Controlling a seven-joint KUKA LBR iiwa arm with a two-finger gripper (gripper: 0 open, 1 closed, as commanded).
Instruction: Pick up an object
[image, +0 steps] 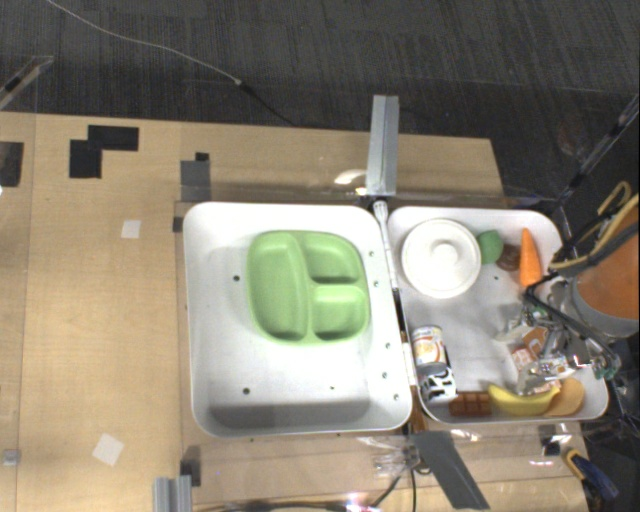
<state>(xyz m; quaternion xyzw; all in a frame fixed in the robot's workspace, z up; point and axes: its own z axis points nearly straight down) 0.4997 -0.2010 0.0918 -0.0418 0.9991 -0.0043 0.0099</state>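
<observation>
Near edge of the right bin (600, 405): banana (522, 400), reachable beside the low-hanging end effector (545, 365), whose grip state cannot be told, apparently poised for it. Left bin (215, 300) carries a green tray (305, 286).

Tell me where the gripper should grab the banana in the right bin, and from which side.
Probably the banana's middle, coming straight down from above. It lies flat along the near wall of the right bin, curving up at both ends, so fingers closing across its narrow width fit best. The gripper is just above it; a brown block crowds its left end.
</observation>
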